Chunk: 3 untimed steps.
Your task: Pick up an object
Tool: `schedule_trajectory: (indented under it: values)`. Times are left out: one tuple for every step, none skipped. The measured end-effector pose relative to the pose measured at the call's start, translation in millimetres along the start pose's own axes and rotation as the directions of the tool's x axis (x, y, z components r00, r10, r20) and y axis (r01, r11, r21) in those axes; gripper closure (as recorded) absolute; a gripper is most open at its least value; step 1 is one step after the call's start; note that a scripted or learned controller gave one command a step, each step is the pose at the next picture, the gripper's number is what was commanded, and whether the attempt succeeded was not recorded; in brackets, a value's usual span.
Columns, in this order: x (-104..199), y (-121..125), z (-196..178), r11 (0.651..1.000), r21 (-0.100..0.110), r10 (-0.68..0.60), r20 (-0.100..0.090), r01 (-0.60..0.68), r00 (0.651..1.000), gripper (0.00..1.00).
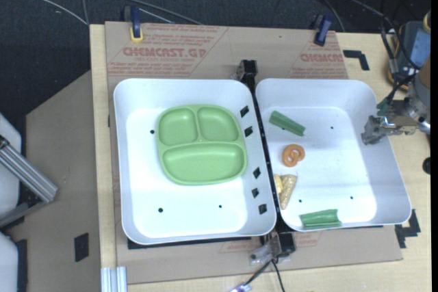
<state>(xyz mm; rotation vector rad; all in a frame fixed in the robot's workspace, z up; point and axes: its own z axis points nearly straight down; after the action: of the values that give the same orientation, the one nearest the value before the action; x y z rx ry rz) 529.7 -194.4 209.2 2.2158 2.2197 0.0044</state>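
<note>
In the right bin (383, 174) lie a green block (286, 123) near the back left, an orange ring (293, 155) below it, a tan wedge (286, 189) by the left wall, and a second green block (319, 217) at the front edge. My gripper (375, 129) hangs over the right bin's right rim, well apart from all of these objects. Nothing sits between its fingers.
The left bin (137, 195) holds a green divided plate (201, 144). A black divider with clips runs between the bins (254, 147). Blue clamps (136, 24) pin the board at the back. Cables cross the dark floor behind.
</note>
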Motion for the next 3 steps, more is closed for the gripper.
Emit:
schedule_trajectory:
  values:
    - [0,1,-24,1.0,0.001,0.0,0.0,0.0,1.0,1.0]
    - [58,19,-15,1.0,0.007,-0.005,-0.005,0.005,1.0,1.0]
    - [120,35,-13,1.0,0.005,-0.006,-0.004,0.006,1.0,1.0]
